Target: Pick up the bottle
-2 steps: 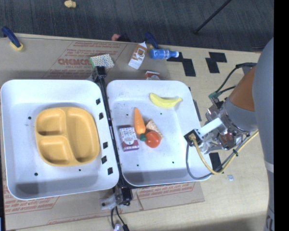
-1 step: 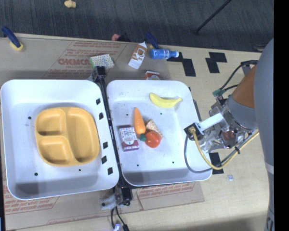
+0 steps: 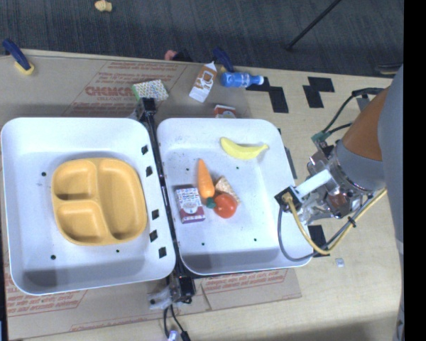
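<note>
Two white bins (image 3: 28,141) on the surface, blue bottle (image 3: 240,80) lying outside behind the right one, banana (image 3: 243,148), carrot (image 3: 206,179), tomato (image 3: 226,205) inside, end effector (image 3: 325,201) beside its right rim, opening unclear.

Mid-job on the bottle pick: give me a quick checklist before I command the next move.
1. Bottle located: ok, lying on the bench beyond the right bin.
2. Bottle inside a bin: not ok.
3. Pincer near bottle: not ok, it sits past the right bin's right wall.
4. Pincer holding anything: cannot tell.
5. Clutter beside bottle: not ok, a small carton lies close to its left.
</note>
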Robot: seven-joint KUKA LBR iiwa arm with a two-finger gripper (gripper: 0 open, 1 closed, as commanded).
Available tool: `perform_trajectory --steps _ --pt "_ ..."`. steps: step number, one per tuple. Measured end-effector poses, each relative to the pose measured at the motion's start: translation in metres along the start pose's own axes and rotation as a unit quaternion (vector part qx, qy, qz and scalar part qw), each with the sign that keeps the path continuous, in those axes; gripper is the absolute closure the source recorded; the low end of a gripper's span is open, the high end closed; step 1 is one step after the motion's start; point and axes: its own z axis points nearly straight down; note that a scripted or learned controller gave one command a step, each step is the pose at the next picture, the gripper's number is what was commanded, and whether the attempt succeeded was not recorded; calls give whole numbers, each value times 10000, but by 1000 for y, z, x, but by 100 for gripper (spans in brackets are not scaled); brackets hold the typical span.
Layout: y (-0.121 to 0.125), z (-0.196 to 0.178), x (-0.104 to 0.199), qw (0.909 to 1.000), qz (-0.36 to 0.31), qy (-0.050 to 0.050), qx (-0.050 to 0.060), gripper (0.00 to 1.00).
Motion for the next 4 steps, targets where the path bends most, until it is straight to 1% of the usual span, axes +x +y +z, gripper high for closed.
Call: perform_trajectory --steps 1,2,3,4 --pt "0 3 0 9999 -102 -1 5 100" --pt "0 4 0 9994 337 3 -13 100" --pt "0 13 0 9996 298 -6 -1 100" --pt "-1 3 0 9997 262 -16 21 100"
